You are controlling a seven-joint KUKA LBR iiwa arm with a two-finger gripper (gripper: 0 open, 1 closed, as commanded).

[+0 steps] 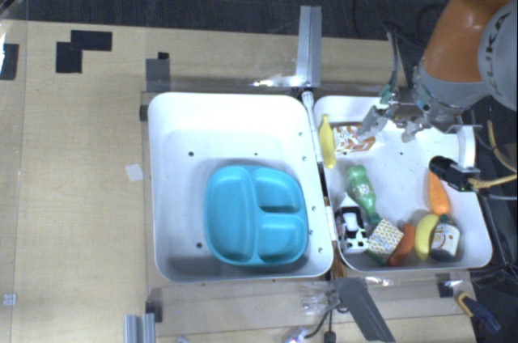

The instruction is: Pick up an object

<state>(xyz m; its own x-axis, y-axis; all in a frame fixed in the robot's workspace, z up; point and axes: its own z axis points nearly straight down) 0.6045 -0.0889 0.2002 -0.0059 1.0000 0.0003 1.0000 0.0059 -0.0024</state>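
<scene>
My gripper (389,125) hangs over the back of the right bin (477,252), its fingers spread open with nothing between them. Its left finger (373,120) reaches toward a small printed packet (353,141) lying just to its left. A yellow item (326,141) rests against the bin's left wall. Further forward lie a green bottle (362,192), a checkered cube (385,236), a banana (424,233), an orange carrot (438,194) and a small dark bottle (445,240).
The left bin (174,171) holds a blue divided plate (257,213). A black and white item (350,222) and a red-orange piece (402,246) crowd the right bin's front. A metal post (310,42) stands behind the bins. The arm's orange band (457,34) looms at the right.
</scene>
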